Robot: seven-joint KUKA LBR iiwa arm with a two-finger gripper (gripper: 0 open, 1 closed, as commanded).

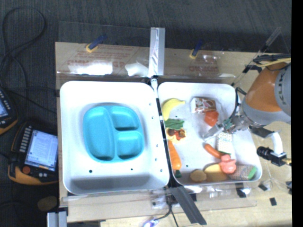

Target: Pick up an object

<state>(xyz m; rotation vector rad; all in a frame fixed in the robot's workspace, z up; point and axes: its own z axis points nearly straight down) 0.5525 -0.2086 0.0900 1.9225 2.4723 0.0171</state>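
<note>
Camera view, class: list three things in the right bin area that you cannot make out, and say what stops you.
1. Gripper, camera view: too small and blurred to tell open from shut, or whether it touches the red item.
2. Packet: print too small to read.
3. Arm: cut off at the right edge, so its base is unseen.
</note>
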